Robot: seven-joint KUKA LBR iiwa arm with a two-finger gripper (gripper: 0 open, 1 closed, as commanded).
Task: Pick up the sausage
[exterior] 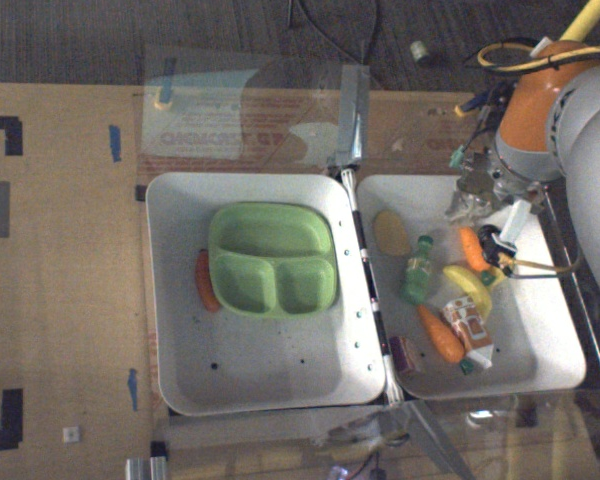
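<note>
The sausage (206, 280) is a short reddish-orange piece lying in the left bin (270, 378), tight against the left edge of the green divided plate (272, 259). My gripper (467, 205) hangs over the back of the right bin (540, 358), just above a small orange carrot-like piece (471, 248). It is far to the right of the sausage, and nothing shows in its grasp.
The right bin holds a tan round piece (390, 232), a green bottle (417, 270), a banana (468, 288), a second carrot (440, 334), a small carton (470, 328) and a purple item (402, 354). A metal divider (365, 268) separates the bins.
</note>
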